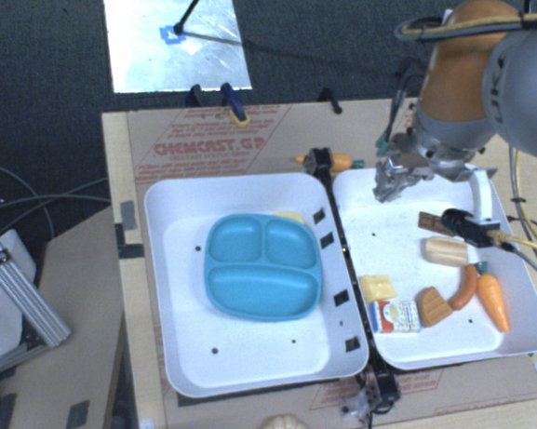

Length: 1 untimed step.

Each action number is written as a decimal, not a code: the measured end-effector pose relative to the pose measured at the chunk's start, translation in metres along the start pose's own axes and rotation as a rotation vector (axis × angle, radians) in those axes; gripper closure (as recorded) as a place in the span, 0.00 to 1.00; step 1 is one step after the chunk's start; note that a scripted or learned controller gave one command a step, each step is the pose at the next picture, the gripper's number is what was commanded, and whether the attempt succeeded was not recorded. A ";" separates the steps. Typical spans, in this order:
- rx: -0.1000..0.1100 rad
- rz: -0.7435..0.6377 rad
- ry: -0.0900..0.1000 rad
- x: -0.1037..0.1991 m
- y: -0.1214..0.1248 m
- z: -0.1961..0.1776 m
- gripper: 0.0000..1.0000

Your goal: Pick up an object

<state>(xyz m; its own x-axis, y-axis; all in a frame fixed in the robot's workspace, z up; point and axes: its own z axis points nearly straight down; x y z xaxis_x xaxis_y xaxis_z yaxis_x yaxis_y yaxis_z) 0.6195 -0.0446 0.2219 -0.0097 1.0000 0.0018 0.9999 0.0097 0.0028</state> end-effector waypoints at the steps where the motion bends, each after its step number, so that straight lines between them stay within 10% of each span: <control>1: 0.002 0.002 -0.001 0.025 -0.011 -0.006 1.00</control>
<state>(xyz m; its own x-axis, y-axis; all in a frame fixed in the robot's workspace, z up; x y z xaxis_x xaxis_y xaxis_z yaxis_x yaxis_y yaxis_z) 0.6084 -0.0202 0.2279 -0.0077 1.0000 0.0010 1.0000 0.0077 0.0010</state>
